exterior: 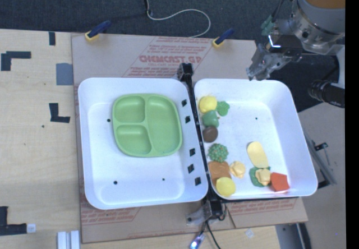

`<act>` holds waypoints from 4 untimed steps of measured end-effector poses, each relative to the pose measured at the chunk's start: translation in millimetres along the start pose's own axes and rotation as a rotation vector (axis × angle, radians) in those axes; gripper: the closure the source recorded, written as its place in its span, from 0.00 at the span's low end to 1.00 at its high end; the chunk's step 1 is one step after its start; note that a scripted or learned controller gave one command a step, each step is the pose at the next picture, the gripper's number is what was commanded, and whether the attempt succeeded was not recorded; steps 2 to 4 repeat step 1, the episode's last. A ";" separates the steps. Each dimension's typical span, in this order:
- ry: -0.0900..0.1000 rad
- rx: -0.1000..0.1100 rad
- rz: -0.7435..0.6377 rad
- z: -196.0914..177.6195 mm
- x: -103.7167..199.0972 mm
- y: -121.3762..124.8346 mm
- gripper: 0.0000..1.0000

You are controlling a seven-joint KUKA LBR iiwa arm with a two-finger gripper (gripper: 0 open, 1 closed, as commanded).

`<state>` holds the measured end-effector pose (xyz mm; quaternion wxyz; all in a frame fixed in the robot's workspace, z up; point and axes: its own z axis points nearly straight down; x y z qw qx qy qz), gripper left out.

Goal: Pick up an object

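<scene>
The pincer (262,68) hangs at the upper right of the frame, over the far rim of the right bin (291,130). Whether it is open or closed cannot be told; nothing is visible in its grip.

The right bin holds the objects. Along its left wall lie a lemon (207,103), a green piece (222,109), a brown ball (210,134), broccoli (218,152), an orange block (219,170) and a yellow ball (225,187). Near its lower right lie a yellow slice (257,154) and a red block (280,181).

The left bin (95,175) holds a green plate (147,125).
</scene>
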<state>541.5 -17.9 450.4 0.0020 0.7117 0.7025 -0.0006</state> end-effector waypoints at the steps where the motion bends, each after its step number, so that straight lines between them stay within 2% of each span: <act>1: 0.004 0.014 -0.015 82.9 33.6 -55.6 1.00; 4: 0.004 0.014 -0.015 82.9 33.6 -55.6 1.00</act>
